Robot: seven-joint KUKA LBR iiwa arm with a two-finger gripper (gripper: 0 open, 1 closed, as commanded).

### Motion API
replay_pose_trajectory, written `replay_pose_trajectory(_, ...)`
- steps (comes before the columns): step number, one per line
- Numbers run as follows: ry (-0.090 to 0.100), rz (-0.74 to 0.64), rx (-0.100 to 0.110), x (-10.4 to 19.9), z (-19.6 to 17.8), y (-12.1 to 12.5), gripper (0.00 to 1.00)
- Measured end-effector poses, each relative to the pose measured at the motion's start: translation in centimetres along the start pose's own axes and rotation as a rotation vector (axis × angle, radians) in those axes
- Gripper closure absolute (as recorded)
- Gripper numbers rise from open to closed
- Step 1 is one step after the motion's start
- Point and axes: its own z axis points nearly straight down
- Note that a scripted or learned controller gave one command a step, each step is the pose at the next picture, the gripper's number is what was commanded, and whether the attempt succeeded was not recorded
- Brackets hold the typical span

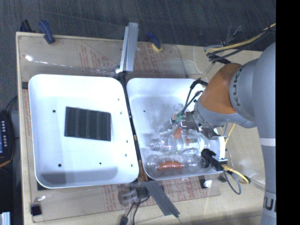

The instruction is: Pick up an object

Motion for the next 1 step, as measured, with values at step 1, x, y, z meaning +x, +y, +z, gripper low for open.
replay_pose_trajectory(1, -0.001, -0.007, 0.0, 0.1, -0.99, 0.07, 1.0)
